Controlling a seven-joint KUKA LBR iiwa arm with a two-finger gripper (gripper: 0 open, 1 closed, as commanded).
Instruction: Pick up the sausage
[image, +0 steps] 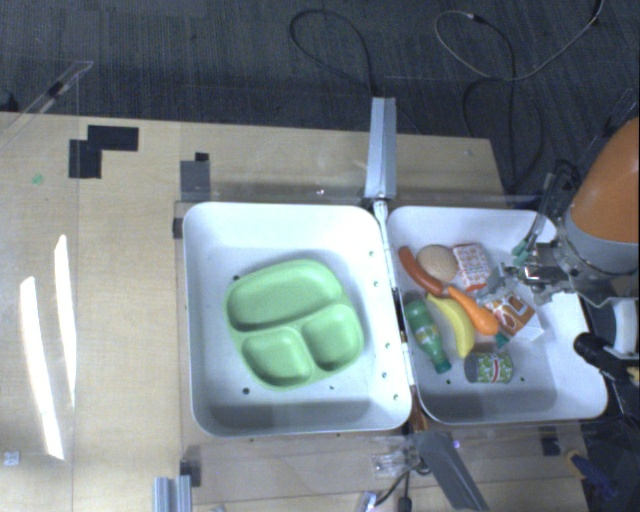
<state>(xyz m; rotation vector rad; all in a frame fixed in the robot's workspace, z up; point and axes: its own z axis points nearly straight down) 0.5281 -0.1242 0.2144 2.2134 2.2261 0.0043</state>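
The sausage (417, 272) is a reddish-brown link lying slantwise at the upper left of the right bin (560, 395), close to the bin's left wall and touching a tan bun (437, 262). My gripper (530, 266) hangs over the right part of the same bin, well to the right of the sausage, below the arm's orange band (612, 190). Nothing shows in its grasp.
Around the sausage lie a wrapped snack (472, 265), a carrot (472, 311), a banana (456, 326), a green bottle (426, 336), a small can (489, 367) and an orange packet (513, 313). The left bin (205, 300) holds a green divided tray (293, 322).
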